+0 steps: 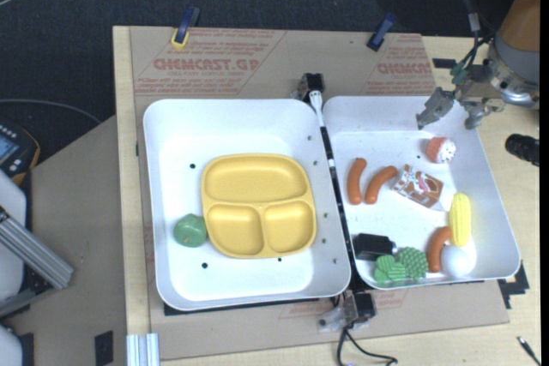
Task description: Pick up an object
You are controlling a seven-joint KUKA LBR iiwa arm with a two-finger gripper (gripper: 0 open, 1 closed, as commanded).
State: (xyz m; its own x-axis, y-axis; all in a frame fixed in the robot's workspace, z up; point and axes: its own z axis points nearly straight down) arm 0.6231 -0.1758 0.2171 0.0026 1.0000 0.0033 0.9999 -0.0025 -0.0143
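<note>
Gripper [452,109] is sitting over the far edge of the right bin [500,210], arm [520,39] coming in from the upper right. Fingers are spread wide, one at left [433,110] and one at right [473,117], nothing between them. It's touching none of the items.

Right bin is holding all the pickable stuff:
- small red-and-white ball [441,150] just below the gripper, nearest item to it
- two sausages [369,182] lying side by side left of center, near the divider
- red-and-white wrapper [419,187] just right of them
- corn cob [461,219] lying along the right wall
- third sausage [438,247] below the corn, touching a white egg [461,261] at the near right corner
- black block [374,246] at the near edge, green broccoli [401,267] right beside it

Left bin [163,184] is carrying a yellow tray [257,203] with three compartments, roughly centered, and a green ball [190,230] just off its left side.

Both bins are resting on a cardboard sheet [257,56] held by two clamps [184,27] at the far edge.
</note>
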